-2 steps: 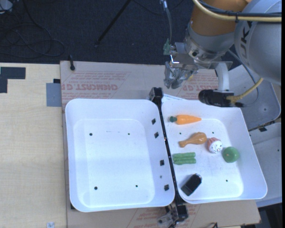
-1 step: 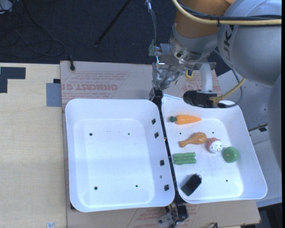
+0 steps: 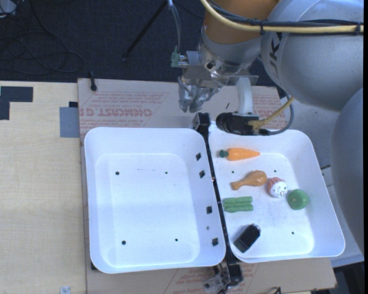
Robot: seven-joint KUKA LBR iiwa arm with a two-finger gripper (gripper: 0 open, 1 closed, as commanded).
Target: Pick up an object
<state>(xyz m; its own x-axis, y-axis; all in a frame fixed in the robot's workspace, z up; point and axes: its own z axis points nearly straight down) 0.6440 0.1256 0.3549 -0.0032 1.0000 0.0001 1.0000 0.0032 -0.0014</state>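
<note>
Nearest the camera, a black block lay in the right bin with green beans, a drumstick, two balls and a carrot lying crosswise, tip rightward. Beyond the bins hung the gripper, carrying nothing.

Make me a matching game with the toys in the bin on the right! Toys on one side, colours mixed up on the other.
Toys:
1. carrot
2. chicken leg
3. round ball
4. flat block

Colours:
A. black
B. green
C. orange
D. tan-brown

Pairs: 1-C, 2-D, 3-B, 4-A
</note>
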